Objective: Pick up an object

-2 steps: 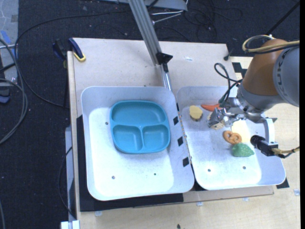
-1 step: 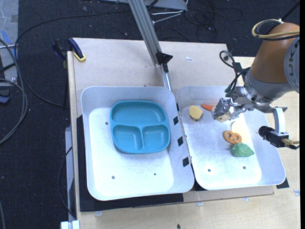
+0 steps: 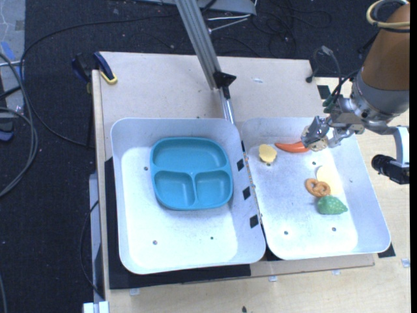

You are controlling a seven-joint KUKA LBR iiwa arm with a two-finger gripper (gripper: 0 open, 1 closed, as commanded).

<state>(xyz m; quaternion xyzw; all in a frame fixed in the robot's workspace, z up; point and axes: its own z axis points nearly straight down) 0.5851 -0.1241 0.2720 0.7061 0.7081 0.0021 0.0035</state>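
Observation:
My gripper [image 3: 316, 137] hangs over the back part of the right bin [image 3: 365, 233], reaching in from the right. An orange carrot-like piece [image 3: 290, 147] lies just left of it, with its right end right at the gripper's tip. A small yellow piece [image 3: 267, 153] rests further left, near the bin's left wall. Toward the front right lie a brown pretzel [image 3: 318, 188], a pale yellow piece [image 3: 328, 174] and a green leafy piece [image 3: 331, 205].
The left bin [image 3: 130, 240] holds a blue divided tray [image 3: 192, 173]. A slanted metal pole [image 3: 199, 28] rises behind the bins, and its foot stands at the seam between them. Cables run over the dark floor beyond the bench.

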